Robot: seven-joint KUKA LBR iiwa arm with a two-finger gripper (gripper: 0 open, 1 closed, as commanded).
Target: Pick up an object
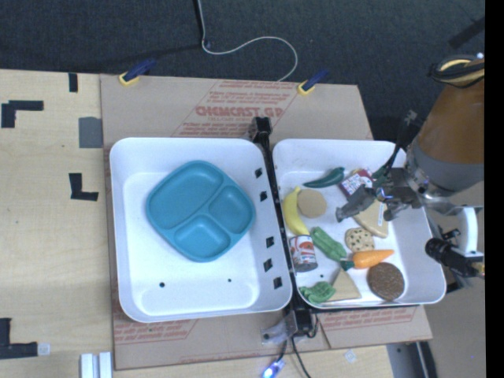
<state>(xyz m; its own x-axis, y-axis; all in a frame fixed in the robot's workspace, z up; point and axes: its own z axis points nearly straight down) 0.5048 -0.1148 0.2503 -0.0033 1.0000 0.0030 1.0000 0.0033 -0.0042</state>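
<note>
The right bin (413,290) holds several toy foods: a yellow banana (293,211), a tan round piece (312,204), a dark green chili (324,179), a red-and-white packet (354,183), a green pickle (328,244), a chip cookie (358,238), a carrot (372,258) and a brown round patty (386,280). My gripper (370,209) hangs over the bin's right half, above the cookie and a pale wedge (376,227). Its fingers are spread, one towards the left (350,209), with nothing between them.
The left bin (134,290) holds a blue divided plate (201,209). A small can (304,252), a tan wedge (345,285) and a green leafy piece (317,293) lie near the right bin's front-left corner. The grey and orange arm (457,132) comes in from the right.
</note>
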